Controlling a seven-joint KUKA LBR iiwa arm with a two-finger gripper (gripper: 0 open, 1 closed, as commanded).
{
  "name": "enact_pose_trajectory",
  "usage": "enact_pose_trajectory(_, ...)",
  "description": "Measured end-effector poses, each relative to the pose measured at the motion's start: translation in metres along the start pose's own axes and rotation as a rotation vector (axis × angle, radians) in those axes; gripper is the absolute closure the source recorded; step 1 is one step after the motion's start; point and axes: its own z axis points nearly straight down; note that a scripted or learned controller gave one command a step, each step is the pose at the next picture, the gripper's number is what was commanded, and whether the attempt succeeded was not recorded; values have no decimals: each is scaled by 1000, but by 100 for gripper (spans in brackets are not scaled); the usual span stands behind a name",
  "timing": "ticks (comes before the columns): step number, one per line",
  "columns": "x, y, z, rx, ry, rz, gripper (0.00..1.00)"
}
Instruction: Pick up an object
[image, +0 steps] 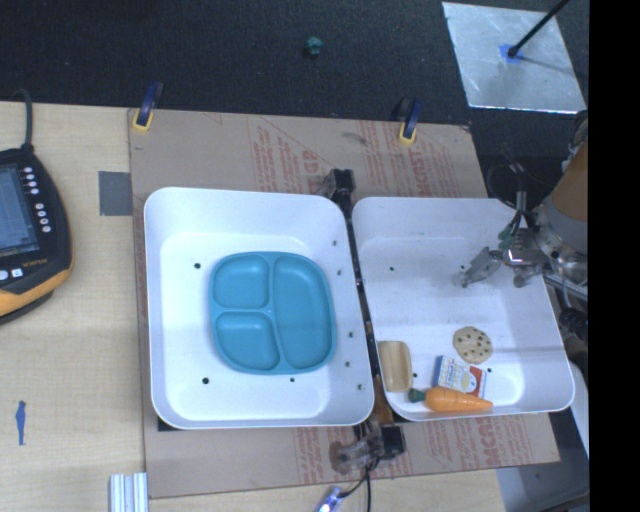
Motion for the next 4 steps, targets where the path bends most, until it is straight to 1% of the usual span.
enact_pose_trajectory(1, 20, 80, 49, 1, 1, -1, 0)
enact_pose_trajectory(2, -4, 10, -16, -1, 0, 0, 0)
enact_pose_trajectory(3, 5, -42, 22, 2, -1, -3, 0)
enact_pose_trajectory(4, 23, -87, 49, 1, 0, -4, 0)
